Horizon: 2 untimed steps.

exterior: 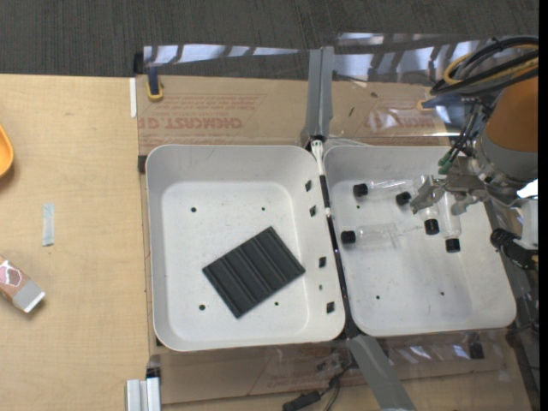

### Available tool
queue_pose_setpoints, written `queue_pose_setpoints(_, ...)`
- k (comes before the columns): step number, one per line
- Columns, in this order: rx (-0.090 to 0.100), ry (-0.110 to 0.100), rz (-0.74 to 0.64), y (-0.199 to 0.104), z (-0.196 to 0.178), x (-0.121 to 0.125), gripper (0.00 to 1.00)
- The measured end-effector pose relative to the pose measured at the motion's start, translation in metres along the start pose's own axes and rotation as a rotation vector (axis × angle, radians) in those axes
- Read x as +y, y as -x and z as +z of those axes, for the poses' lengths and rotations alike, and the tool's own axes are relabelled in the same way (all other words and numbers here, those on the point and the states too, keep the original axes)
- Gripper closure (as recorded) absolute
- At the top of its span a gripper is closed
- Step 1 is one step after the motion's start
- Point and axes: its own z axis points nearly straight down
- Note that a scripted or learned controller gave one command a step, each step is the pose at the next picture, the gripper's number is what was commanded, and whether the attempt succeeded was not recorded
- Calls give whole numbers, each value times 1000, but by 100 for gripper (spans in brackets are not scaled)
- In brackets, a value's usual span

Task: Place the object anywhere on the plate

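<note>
At the far left edge, the curved rim of an orange thing pokes onto the wooden bench. Nearer lie a small grey strip and a small red, white and grey packet; I cannot read any marking on it.

Behind the bins is a sheet of cardboard printed in red, upside down from here. The large word looks like "CHEMCAST", and the smaller lines under it are too fine to read. A yellow-handled clamp grips the cardboard's far left corner.

The left bin holds the dark ribbed plate, lying flat and turned at an angle, a little near of the bin's middle. A grey metal bar runs along the seam between the two bins.

In the right bin lies the clear object, hard to make out against the white floor, with small black knobs scattered about it. It sits in the far half of that bin, well apart from the plate.

My gripper hangs over the far right part of the right bin, just beside the clear object's right end. I cannot tell whether it is released or clenched, or whether it grasps anything. My wrist rises to the right into the orange band, with black and yellow cables looping above it.
</note>
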Motion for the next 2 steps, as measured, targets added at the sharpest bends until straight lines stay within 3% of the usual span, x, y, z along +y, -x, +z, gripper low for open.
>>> queue_pose_setpoints(1, -1, -2, 54, -111, 2, -32, 100)
queue_pose_setpoints(2, -1, -4, 153, -175, 2, -93, 100)
